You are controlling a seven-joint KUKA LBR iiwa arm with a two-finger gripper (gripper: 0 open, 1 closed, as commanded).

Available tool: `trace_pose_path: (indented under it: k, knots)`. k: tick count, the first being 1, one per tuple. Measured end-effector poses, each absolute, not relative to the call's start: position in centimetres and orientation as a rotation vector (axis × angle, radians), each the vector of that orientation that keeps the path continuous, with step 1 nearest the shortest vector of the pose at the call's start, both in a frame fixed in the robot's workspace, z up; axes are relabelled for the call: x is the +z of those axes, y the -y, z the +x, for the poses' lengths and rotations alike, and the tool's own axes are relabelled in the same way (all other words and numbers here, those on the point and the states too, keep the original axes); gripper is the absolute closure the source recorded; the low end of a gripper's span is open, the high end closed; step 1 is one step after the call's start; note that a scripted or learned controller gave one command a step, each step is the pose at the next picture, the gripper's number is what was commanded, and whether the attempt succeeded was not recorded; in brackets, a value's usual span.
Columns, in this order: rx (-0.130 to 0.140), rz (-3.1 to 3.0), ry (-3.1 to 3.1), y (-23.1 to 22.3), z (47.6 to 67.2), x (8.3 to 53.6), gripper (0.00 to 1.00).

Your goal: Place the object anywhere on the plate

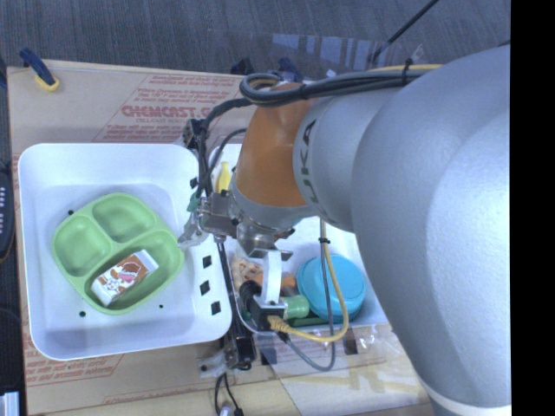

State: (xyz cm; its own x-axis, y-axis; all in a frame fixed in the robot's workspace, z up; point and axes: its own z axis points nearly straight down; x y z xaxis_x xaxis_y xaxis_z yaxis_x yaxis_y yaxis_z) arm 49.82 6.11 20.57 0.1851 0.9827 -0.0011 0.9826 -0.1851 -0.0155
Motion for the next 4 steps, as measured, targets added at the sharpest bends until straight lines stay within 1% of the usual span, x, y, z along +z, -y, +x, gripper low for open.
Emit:
trace_pose_path:
  k: [4]
  knots:
    - [0.017,-2.410,1.998,-6.10,49.82,20.57,0.00]
